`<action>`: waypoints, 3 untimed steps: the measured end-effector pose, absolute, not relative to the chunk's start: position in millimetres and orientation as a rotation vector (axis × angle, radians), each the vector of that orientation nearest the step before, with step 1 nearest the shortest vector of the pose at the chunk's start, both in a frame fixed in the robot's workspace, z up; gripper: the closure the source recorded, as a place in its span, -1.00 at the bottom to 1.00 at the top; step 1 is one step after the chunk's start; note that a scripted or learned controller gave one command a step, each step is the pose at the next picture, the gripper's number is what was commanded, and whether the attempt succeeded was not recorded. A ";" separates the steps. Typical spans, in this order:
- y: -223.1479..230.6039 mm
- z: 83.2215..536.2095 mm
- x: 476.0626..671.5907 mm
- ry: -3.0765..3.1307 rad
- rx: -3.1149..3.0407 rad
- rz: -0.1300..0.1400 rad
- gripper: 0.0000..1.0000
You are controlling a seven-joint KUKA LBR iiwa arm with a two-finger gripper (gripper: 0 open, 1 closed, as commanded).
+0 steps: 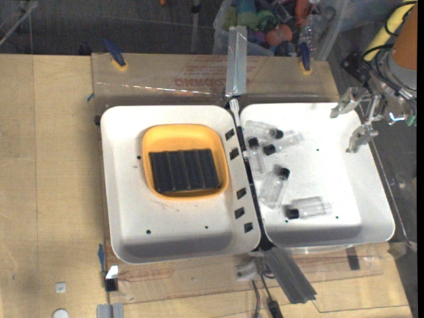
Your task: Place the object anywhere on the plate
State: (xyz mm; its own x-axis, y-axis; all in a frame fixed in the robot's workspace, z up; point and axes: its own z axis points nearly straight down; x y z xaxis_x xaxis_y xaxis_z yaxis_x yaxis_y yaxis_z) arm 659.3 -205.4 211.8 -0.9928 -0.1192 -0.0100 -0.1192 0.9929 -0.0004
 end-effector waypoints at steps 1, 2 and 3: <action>-222.1 224.5 668.8 3.070 -0.610 -0.002 -1.00; -207.8 234.8 669.2 2.938 -1.081 -0.002 -1.00; -221.8 255.3 668.6 2.801 -1.400 -0.003 -1.00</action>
